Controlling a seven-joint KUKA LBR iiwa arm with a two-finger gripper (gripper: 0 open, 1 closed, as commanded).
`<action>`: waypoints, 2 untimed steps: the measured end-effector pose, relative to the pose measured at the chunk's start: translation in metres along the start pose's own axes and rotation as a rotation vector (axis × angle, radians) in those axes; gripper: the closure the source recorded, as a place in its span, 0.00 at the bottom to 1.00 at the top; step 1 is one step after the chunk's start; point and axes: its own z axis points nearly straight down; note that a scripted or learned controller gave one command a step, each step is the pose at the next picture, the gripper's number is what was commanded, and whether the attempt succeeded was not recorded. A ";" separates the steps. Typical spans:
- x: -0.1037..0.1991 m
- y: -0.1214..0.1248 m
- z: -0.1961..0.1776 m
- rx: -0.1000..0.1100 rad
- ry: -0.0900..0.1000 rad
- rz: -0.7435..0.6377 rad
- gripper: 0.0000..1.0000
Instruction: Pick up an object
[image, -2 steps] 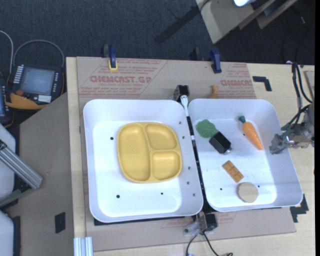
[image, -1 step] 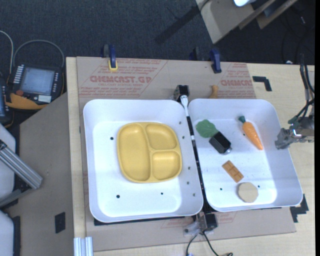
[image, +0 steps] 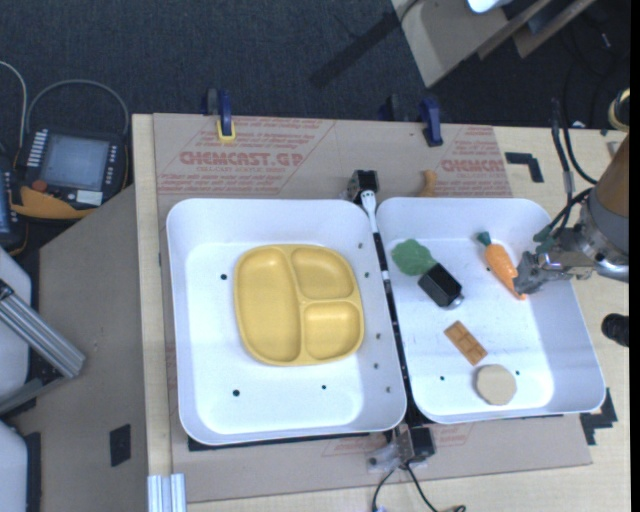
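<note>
The gripper hovers in the right bin; whether it is spread or pinching, I cannot tell. The carrot lies just beside it, toward the left bin. Best to centre over the carrot, then descend squarely across its width.

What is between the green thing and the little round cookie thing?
In the camera view, a black block and a brown cracker lie between the green toy and the round tan disc.

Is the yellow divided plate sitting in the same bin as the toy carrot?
No, the yellow divided plate lies in the left bin, while the toy carrot lies in the right bin.
</note>
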 end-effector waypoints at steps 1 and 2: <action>0.052 -0.001 -0.011 0.000 0.000 0.000 1.00; 0.104 0.005 -0.003 0.002 0.000 0.000 1.00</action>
